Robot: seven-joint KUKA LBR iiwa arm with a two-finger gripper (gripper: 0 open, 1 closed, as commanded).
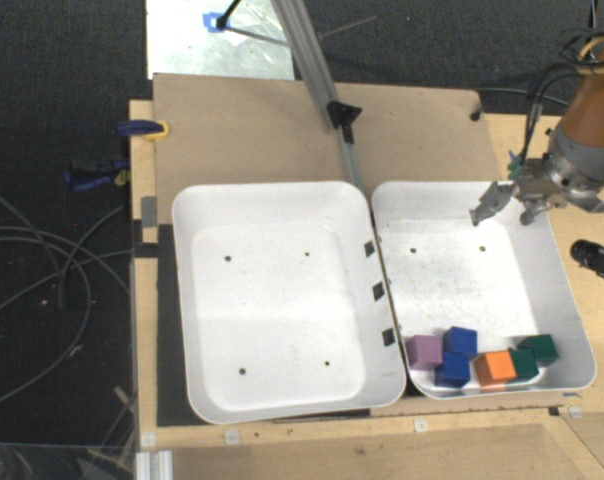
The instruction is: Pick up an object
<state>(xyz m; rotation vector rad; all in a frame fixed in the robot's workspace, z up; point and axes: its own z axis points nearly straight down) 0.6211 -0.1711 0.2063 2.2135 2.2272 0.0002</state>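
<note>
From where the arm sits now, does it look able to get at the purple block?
Probably yes. The end effector hangs over the far side of the right bin, and the purple block lies uncovered at the near edge, with bare bin floor between them. Blue blocks crowd its right side.

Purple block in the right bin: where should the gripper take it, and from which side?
Come straight down on the purple block. Its left and far faces look free, while a blue block crowds its right and near side. Probably best to close across the left and right faces near the far end. The gripper hangs over the right bin's far edge.
</note>
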